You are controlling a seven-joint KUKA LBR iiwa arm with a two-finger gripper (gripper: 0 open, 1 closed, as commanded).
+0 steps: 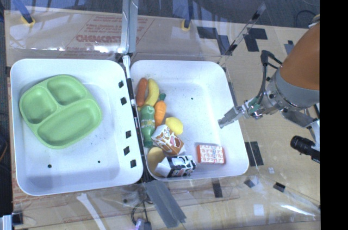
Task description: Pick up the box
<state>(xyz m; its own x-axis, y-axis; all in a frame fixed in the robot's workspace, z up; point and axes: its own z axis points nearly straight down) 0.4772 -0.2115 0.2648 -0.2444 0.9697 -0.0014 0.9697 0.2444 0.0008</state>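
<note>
Fingers (227, 119) are hanging over the right edge of the right bin (209, 68), reaching in from the right; whether they are spread or pressed together cannot be told from this slanted view, and nothing is showing between them.

Nearest the camera, at the bin's front edge, a small black-and-white carton (179, 166) is lying beside a tan rounded piece (155, 156). Just to its right, the box (210, 154), small, red and white, is lying flat on the bin floor near the front right corner, its long axis running roughly left to right. It is sitting below and slightly left of the fingers in the view, near but apart from them. In my judgement the coming move is calling for a short travel toward the front of the bin and a descent.

Print on the box face is too small to read.

Further back, an orange-patterned cup (166, 139), a lemon (174, 125), a carrot (160, 112) and a banana (151, 91) are crowding the left wall. Across the divider, a green compartment plate (60, 110) is resting in the left bin (32, 180). Beyond on the counter, faint red lettering (100, 37) is showing, not legible.
</note>
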